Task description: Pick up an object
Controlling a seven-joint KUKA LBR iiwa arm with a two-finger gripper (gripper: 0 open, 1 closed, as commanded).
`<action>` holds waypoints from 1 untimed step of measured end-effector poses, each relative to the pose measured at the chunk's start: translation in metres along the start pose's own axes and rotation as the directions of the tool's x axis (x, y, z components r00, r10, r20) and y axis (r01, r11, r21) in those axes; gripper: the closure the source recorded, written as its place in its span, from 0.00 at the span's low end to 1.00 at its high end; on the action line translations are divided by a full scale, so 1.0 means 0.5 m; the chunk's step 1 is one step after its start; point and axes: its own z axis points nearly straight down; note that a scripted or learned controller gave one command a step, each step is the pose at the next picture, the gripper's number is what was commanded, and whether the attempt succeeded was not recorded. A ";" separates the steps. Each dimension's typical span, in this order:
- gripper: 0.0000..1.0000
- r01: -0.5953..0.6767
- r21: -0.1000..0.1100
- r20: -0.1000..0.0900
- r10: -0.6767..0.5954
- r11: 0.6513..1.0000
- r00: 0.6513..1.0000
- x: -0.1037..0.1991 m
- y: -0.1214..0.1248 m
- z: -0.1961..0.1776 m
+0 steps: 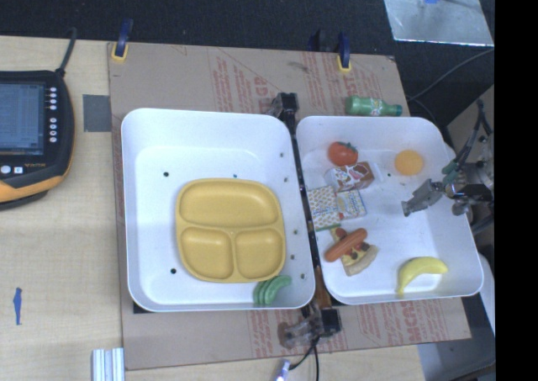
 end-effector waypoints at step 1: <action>0.00 0.002 0.000 0.002 -0.002 1.000 1.000 0.064 0.119 0.056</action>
